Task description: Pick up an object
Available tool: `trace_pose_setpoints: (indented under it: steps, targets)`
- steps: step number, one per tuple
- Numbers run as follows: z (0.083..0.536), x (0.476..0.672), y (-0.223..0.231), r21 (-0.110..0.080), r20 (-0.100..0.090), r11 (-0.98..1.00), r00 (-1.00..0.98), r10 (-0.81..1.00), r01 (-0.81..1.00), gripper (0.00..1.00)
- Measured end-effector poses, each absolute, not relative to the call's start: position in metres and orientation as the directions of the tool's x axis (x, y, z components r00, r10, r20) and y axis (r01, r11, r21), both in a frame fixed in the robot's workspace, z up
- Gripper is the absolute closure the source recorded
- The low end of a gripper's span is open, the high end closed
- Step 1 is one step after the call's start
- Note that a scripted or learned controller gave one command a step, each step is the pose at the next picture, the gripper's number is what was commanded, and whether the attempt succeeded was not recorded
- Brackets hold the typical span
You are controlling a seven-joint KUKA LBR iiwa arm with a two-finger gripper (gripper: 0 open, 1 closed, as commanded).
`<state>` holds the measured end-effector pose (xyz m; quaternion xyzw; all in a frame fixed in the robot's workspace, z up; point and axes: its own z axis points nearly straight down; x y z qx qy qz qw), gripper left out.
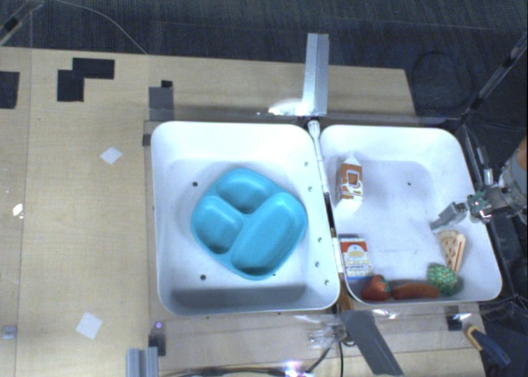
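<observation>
In the right bin (412,148) lie several small items. A white and orange carton (350,180) sits by the left wall, and a second small carton (355,256) lies nearer the front. Along the front wall are a red fruit (375,287), a brown sausage (415,290) and a green broccoli piece (444,278). A tan wedge (452,249) lies near the right wall. My gripper (450,217) reaches in over the bin's right side, just above the tan wedge, and I see nothing held in it.
The left bin (177,202) holds a blue divided plate (249,223). A metal post (317,74) stands behind the divider between the bins. The arm's wrist (503,194) hangs over the right bin's right rim.
</observation>
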<state>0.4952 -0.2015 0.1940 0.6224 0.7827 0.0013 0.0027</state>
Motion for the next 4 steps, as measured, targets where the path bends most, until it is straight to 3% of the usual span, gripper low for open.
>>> trace_pose_setpoints:
  steps: [1, 2, 3, 4]
  targets:
    - [0.096, 0.489, -0.206, 0.003, 0.000, 0.014, -0.014, 1.000, 1.000, 0.00]
    - [0.090, 0.502, -0.110, 0.017, -0.008, -0.015, 0.016, 1.000, 1.000, 0.00]
    - [0.101, 0.504, -0.109, 0.022, -0.007, -0.012, 0.012, 1.000, 1.000, 1.00]
    - [0.214, 0.567, -0.108, 0.004, -0.001, 0.015, -0.015, 1.000, 1.000, 1.00]
